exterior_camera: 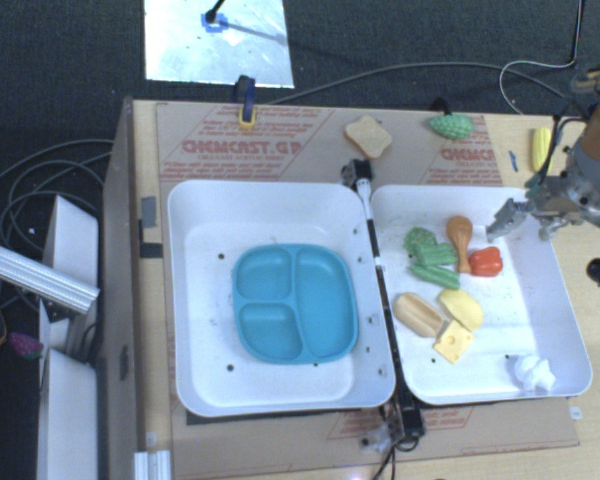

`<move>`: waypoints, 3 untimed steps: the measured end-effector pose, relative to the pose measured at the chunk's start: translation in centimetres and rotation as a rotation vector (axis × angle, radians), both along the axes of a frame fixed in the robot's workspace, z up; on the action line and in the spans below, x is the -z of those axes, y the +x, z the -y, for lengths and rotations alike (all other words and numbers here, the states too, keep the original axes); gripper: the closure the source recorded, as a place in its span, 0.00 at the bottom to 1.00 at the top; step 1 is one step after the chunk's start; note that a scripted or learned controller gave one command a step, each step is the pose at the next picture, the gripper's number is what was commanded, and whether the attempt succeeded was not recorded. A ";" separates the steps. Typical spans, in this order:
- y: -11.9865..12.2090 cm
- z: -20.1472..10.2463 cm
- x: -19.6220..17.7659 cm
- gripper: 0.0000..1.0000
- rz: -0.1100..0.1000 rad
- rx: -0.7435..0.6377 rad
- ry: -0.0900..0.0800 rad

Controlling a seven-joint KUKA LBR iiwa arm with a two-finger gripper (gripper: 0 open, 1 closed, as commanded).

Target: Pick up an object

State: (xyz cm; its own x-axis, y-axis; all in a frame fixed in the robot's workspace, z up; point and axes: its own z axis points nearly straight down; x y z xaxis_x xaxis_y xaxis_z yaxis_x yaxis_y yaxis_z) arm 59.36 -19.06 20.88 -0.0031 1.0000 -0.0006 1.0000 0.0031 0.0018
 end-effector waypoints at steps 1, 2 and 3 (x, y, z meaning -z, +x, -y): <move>7.3 -5.3 11.4 0.00 0.011 -0.001 -0.001; 7.3 -5.3 10.4 1.00 0.010 -0.005 -0.003; 7.6 -9.6 10.5 1.00 0.001 -0.002 0.001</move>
